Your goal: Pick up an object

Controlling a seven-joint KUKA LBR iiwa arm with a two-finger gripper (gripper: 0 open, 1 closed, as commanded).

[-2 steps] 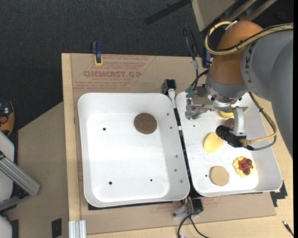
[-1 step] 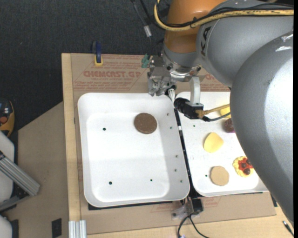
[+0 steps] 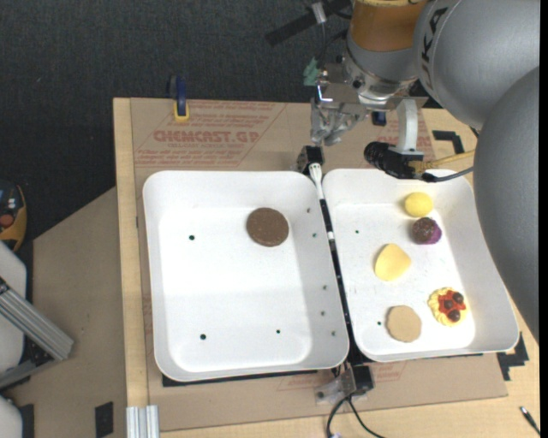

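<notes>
Pincer (image 3: 330,128) positioned above the far edge of the bench (image 3: 214,128), just behind the seam between the two bins; nothing seen between its parts, and whether apart or together cannot be told from this angle. Orange band (image 3: 381,26) visible directly above the wrist.

Left bin (image 3: 171,282): one brown round disc (image 3: 268,227), lying flat in the far half, right of centre.

Right bin (image 3: 479,257): five items, all well apart from the pincer.
- Small yellow ball (image 3: 419,204), near the far right corner.
- Dark purple ball (image 3: 425,231), just in front of the yellow ball, nearly touching.
- Pale yellow lump (image 3: 392,262), near the centre.
- Tan round disc (image 3: 404,324), at the near side.
- Yellow piece with red and dark spots (image 3: 448,305), just right of the tan disc.

Blue-and-yellow clamp (image 3: 180,97) fixed at the far left edge of the bench.
</notes>
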